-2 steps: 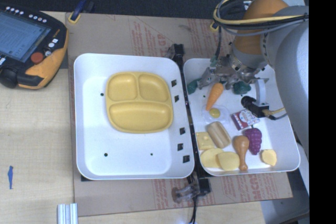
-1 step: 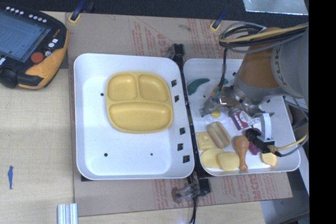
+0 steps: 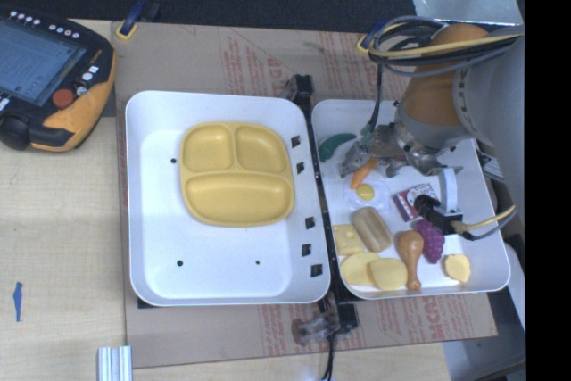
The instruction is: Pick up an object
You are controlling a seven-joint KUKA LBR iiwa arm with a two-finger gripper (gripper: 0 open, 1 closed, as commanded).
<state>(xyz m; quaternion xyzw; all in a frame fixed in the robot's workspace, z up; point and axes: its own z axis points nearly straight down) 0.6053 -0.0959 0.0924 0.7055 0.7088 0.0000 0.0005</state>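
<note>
My gripper [image 3: 364, 160] hangs low in the upper left part of the right bin [image 3: 339, 116]. An orange carrot-like piece [image 3: 360, 172] lies right under it, with a dark green piece [image 3: 335, 144] just to its left and a yellow-and-white fried-egg piece [image 3: 365, 191] just below. Further down the bin lie a tan bread roll [image 3: 371, 228], a brown drumstick [image 3: 411, 253], a purple grape bunch [image 3: 431, 240], a small dark packet [image 3: 414, 201] and several pale yellow pieces [image 3: 373, 270]. The arm's body hides the bin's upper right part.
The left bin [image 3: 152, 219] holds a yellow divided plate [image 3: 237, 172]. A teach pendant [image 3: 49, 80] lies on the bench at far left. Cables [image 3: 419, 40] loop over the arm near the right bin's far edge.
</note>
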